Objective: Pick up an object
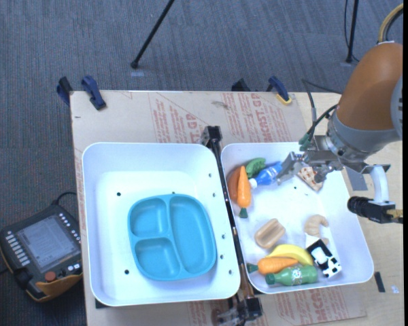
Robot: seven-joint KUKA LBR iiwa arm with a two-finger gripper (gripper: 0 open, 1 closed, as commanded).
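Note:
The right bin (357,233) holds several toys. An orange carrot (241,186) lies by its left wall, with a green piece (255,165) and a blue and white bottle (266,175) beside it. A tan bun (270,233), a beige piece (317,224), a banana (293,252), a small carrot (275,265), a green bottle (294,275) and a black and white block (324,258) lie nearer the front. My gripper (306,166) hangs over the bin's back part, just above a small brown and white toy (310,176). Whether it touches that toy is unclear.
The left bin (98,202) contains a blue divided plate (171,236). A black divider (223,182) runs between the bins. Clamps (92,90) hold the bench's back edge. A teach pendant (41,250) lies on the floor at left.

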